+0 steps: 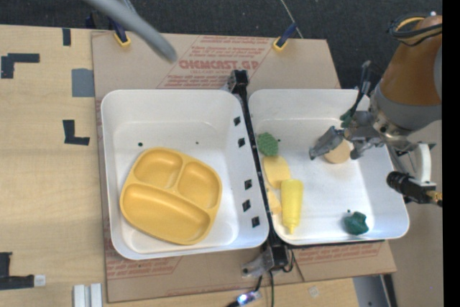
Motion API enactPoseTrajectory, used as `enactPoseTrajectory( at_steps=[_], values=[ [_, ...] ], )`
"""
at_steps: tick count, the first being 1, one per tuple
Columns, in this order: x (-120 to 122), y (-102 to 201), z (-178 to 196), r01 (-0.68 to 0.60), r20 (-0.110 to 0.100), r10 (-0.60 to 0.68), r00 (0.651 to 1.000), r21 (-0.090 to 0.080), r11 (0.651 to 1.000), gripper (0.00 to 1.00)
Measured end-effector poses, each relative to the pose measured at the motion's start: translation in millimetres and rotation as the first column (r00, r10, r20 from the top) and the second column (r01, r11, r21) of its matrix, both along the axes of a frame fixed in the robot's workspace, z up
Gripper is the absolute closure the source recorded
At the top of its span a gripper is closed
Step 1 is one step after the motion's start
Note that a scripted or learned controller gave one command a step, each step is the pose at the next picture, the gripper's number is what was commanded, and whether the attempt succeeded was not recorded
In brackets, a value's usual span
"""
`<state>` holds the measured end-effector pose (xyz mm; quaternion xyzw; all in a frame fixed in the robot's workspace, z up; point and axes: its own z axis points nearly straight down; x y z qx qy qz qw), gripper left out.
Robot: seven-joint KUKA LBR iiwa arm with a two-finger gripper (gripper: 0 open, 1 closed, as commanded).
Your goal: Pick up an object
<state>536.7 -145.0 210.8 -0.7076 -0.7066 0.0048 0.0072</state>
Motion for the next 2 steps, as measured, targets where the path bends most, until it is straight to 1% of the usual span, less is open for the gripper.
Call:
enactPoseTrajectory(
  at_steps=[1, 2],
  values=[
    [2, 0, 5, -0.003, 0.009, 0.003, 1.0, -0.002, 1.0, 0.0],
    [6, 9, -49, -0.003, 0.005, 0.003, 1.0, -0.001, 1.0, 0.0]
  ],
)
